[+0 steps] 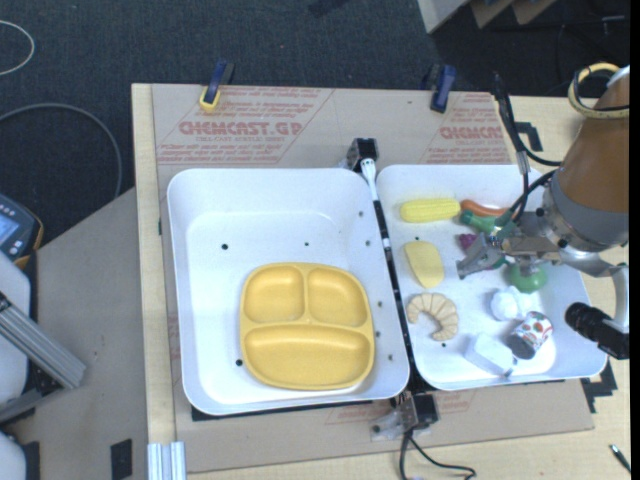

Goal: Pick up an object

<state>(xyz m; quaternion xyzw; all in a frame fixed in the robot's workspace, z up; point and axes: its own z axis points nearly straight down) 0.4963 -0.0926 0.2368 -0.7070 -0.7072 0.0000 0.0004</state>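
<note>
You are looking at a robotics lab: a cardboard sheet [300, 118] is clamped to the table [145, 268] with blue clips [441, 88], two white bins [200, 268] hold plastic toy food, cables [60, 118] trail over dark carpet [150, 18], and aluminium framing [40, 343] stands at the left.

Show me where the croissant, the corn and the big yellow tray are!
Tan toy croissant [434, 314], camera view, middle of its curved body.
Yellow toy corn cob [429, 209], camera view, centre of the cob.
Yellow plastic divided tray [305, 357], camera view, floor of its wide front compartment.
</note>
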